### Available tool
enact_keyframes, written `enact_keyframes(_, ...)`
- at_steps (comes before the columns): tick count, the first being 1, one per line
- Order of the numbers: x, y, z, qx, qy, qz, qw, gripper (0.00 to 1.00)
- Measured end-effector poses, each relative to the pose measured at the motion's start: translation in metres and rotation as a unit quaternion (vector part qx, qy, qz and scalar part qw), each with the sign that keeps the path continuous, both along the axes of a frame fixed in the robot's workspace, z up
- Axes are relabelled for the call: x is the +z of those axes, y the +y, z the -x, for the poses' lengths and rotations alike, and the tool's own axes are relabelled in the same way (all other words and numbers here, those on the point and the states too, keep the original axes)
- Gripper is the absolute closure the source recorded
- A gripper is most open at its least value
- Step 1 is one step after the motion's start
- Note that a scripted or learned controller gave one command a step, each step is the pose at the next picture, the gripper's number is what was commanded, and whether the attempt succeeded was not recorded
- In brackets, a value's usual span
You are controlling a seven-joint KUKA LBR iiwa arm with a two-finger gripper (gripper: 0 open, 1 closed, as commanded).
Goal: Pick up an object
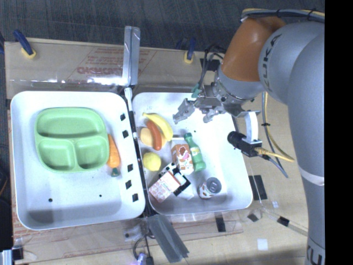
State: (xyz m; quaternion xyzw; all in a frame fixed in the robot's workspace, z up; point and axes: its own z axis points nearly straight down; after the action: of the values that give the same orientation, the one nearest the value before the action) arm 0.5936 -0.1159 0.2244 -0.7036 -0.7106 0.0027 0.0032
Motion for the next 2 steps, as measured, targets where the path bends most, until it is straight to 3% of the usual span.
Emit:
enact_keyframes(1,-0.006,0.005,-0.042,-0.006,-0.001,0.0008,1.0000,0.00)
enact_keyframes(2,-0.034,0.023,-0.040,-0.096,0.000,0.0006,0.9954,0.00)
